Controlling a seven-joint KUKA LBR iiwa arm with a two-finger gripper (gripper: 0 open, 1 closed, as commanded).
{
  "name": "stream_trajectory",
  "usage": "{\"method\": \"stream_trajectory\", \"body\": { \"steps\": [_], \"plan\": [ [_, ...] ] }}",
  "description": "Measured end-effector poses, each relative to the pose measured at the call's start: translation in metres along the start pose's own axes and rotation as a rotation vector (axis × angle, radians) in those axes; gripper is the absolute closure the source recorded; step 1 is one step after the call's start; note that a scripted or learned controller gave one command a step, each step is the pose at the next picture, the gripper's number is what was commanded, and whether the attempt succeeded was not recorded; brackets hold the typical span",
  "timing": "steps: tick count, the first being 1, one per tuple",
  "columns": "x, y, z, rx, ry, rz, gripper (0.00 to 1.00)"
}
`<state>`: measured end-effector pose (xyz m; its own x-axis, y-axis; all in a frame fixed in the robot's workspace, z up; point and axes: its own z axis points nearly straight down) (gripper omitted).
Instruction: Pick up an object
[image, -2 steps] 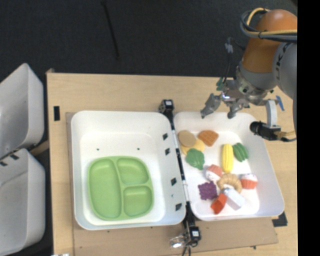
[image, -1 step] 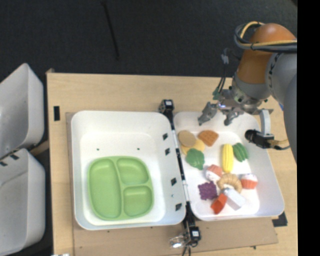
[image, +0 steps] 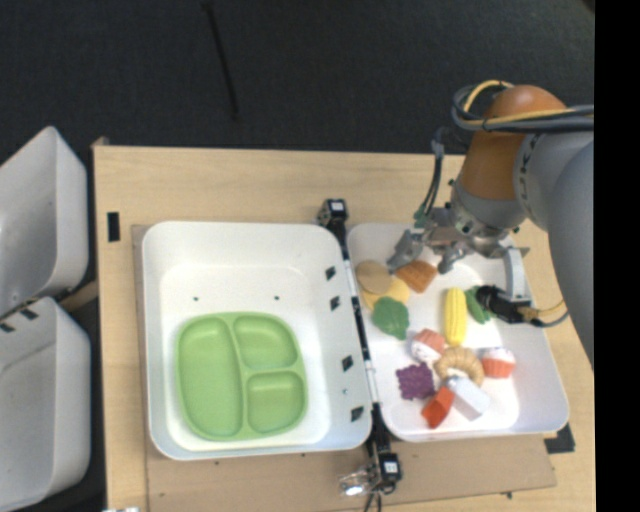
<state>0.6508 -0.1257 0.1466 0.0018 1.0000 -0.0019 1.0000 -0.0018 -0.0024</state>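
Observation:
My gripper (image: 428, 254) hangs over the far left part of the right bin (image: 535, 400), fingers spread open. Just below and between the fingertips lies an orange-brown bread-like piece (image: 417, 274); it rests among the other items and I cannot see it being gripped. Beside it are a tan round piece (image: 371, 274), a yellow piece (image: 396, 292) and a green broccoli (image: 391, 317). Further along the bin sit a corn cob (image: 454, 315), a small green item (image: 478, 303), purple grapes (image: 414, 380) and a tan ring (image: 460, 362).
The left bin (image: 200, 250) holds a green divided plate (image: 240, 375) at its near side. Red and white pieces (image: 440, 406) lie at the right bin's near edge. A black cable (image: 505, 303) runs along the arm's wrist over the bin's right side.

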Motion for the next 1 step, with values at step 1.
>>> {"method": "stream_trajectory", "body": {
  "steps": [1],
  "plan": [
    [-0.0025,0.0028,0.0419,-0.01,-0.004,0.002,0.0]
  ]
}}
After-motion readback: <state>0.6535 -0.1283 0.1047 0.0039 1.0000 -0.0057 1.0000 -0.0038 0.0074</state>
